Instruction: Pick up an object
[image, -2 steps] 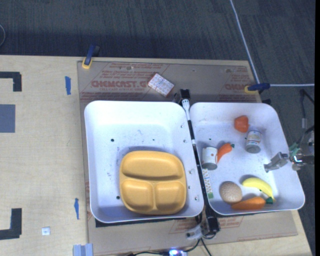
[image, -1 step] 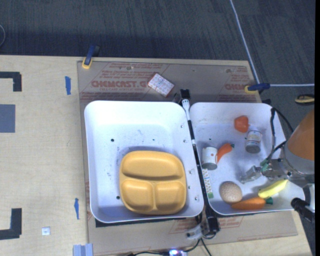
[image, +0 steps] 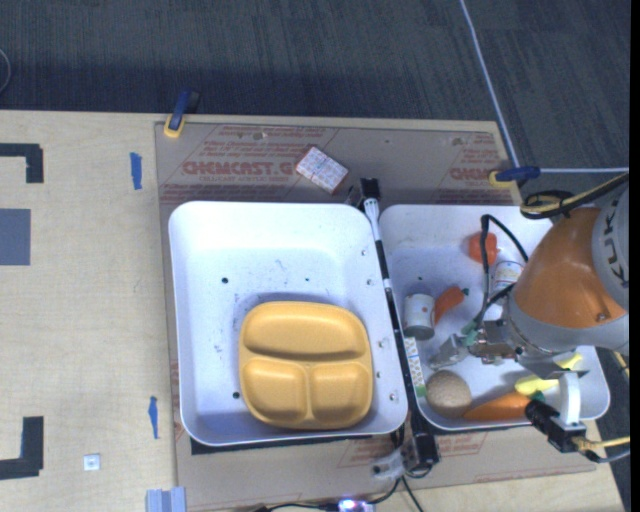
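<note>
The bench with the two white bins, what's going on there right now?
A grey and orange robot arm reaches from the right into the right bin, low over a clutter of small things: a potato, a carrot, a small can. Its tool sits among them, but nothing can be seen held in it. The left bin holds a yellow divided tray, untouched.

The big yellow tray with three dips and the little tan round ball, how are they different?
The yellow three-compartment plastic tray is far bigger than the tan round ball. The tray is flat with rounded corners; the ball is rounded all over. The tray lies in the left white bin; the ball lies in the right white bin. Both rest near their bins' front edges.
</note>
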